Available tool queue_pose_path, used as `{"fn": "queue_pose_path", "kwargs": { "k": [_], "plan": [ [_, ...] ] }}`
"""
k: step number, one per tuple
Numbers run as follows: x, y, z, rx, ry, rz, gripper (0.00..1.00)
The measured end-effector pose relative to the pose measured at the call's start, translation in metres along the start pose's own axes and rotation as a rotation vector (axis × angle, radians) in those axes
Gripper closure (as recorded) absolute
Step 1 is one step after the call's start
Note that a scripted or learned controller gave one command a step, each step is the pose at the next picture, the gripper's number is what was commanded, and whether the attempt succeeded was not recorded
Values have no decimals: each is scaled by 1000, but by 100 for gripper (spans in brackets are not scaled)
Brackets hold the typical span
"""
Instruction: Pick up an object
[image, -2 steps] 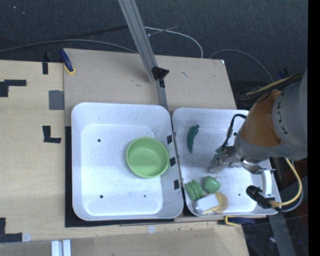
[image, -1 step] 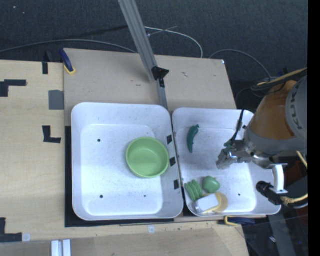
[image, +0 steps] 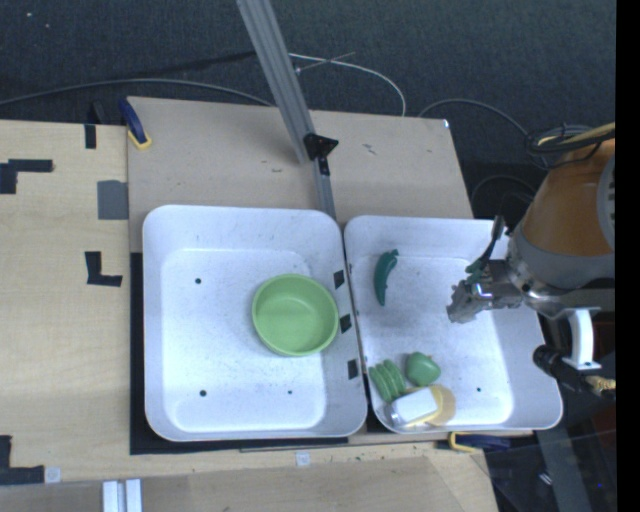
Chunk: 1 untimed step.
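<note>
The bench (image: 220, 160) bears two white bins side by side, left bin (image: 160, 300) and right bin (image: 520, 400).

No readable text, labels, brands or numbers on bins, objects or bench.

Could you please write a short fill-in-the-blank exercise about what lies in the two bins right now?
1. The green bowl sits in the ____ bin of the camera view.
2. The dark green pepper-shaped toy lies in the right bin, near its ____ edge.
3. The gripper hangs over the ____ bin.
4. The yellow and white object lies in the right bin's near-____ corner, beside a ribbed green toy.

Missing words: left; far; right; left
</note>
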<state>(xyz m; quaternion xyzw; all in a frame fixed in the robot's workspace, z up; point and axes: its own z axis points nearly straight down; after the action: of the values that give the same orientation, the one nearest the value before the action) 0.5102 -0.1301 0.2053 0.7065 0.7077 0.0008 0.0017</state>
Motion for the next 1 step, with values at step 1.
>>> {"fn": "queue_pose_path", "kwargs": {
  "k": [1],
  "plan": [
    [55,-7,-11,5,4,-5,100]
  ]
}}
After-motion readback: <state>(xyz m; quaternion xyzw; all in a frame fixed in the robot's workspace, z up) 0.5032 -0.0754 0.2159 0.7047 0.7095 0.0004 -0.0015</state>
